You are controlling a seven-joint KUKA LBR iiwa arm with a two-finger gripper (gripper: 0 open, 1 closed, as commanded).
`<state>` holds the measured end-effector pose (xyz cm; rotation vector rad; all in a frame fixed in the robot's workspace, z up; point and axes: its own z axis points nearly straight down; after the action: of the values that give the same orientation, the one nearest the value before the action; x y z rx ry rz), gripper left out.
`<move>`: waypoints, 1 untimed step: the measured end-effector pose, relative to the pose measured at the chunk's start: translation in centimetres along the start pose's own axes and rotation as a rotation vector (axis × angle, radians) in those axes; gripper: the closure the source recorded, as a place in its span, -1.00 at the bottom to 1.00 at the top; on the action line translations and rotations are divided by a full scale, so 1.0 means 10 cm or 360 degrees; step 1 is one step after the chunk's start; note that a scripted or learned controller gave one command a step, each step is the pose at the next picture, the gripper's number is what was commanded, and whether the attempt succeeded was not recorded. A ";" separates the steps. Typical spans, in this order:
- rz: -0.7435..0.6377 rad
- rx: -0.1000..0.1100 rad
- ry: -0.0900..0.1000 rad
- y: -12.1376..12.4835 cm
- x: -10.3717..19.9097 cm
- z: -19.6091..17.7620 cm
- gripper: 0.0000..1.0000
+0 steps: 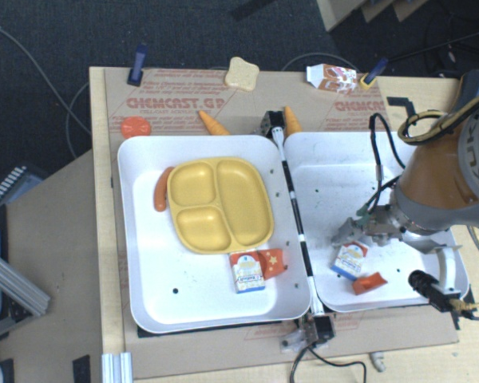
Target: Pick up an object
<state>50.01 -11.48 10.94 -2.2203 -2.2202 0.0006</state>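
Camera view | right bin (327,166): red piece (369,283) nearest, small blue-white carton (350,260) just behind it | gripper (358,228) low over the carton, finger state cannot be told | left bin (144,214): carton (247,271), yellow divided plate (220,204), hot dog (161,188).

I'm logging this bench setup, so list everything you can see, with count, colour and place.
Bins: two, white, side by side on the bench.
Divided plate: one, yellow, in the left bin.
Sausage: one, red-orange, left bin, beside the plate's left edge.
Small carton: one, white and blue, left bin, below the plate.
Red packet: one, against that carton's right side.
Small carton: one, white and blue, right bin.
Red piece: one, right bin, beside that carton.
Bread slice: one, tan, on the bench behind the bins.
Gripper: one, grey, over the right bin, just above its carton.
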 end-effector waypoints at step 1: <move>-0.0001 -0.0004 -0.0001 0.53 0.22 0.25 -1.00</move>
<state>55.33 -9.24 8.43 -2.2209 -2.2226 -0.0011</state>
